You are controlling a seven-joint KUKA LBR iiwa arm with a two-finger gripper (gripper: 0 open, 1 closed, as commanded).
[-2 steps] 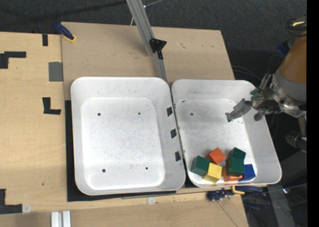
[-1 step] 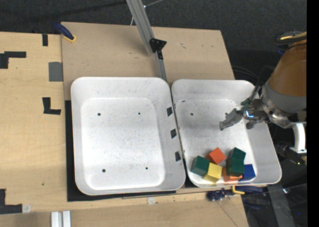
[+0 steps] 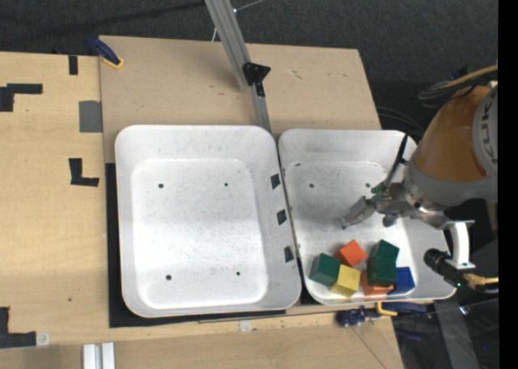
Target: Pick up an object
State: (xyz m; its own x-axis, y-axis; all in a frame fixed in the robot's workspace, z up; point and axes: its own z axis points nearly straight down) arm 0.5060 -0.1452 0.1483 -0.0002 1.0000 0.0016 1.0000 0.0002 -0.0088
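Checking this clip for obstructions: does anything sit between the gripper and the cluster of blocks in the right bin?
Nothing visible does. The gripper hangs over bare floor of the right bin, and the blocks lie just below it in the camera view, the orange block nearest, with open white floor between them.

small blocks (image 3: pixel 362 269), green, orange, yellow and blue, lie clustered in the right bin's (image 3: pixel 324 153) near corner.

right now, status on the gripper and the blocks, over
Gripper over the right bin, nothing visibly held. Blocks clustered in that bin's near corner, below the gripper. Nothing between them.
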